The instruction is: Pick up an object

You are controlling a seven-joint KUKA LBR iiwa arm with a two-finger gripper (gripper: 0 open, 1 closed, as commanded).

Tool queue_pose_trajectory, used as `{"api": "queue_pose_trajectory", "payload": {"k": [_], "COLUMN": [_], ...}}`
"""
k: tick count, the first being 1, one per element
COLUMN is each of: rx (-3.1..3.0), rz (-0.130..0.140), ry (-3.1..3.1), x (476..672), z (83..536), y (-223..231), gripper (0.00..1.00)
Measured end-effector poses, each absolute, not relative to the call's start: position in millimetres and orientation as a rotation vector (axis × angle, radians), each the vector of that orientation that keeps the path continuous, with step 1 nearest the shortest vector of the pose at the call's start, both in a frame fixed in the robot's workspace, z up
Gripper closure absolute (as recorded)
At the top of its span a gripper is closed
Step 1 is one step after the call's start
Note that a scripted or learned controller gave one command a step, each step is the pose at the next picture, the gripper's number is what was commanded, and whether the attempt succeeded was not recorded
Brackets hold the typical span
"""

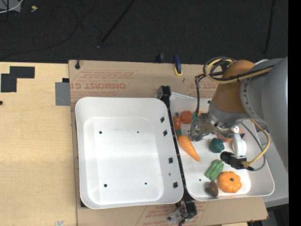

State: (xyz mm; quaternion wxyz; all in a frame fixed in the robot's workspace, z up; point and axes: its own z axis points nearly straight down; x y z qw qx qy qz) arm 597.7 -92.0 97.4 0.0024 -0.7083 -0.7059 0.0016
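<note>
A light wooden desk (33,149) runs across the near part of the scene, its pale grain plain on the left. On it lies a brown cardboard sheet (117,79) printed with red lettering that reads upside down. Black patches (16,76) and a grey square (61,93) mark the desk's left side. Beyond the far edge lies a dark floor (141,22), where thin cables (113,18) trail. The light is even and soft.
</note>
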Motion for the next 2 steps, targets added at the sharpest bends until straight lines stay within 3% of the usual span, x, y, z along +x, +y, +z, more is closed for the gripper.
{"api": "queue_pose_trajectory", "payload": {"k": [1, 2], "rx": [-2.224, -2.229], "rz": [-0.014, -0.014], "ry": [-2.234, -2.232], "x": [645.3, 645.2], "z": [240, 387], "y": [-66, -74], "gripper": [1.0, 1.0]}}
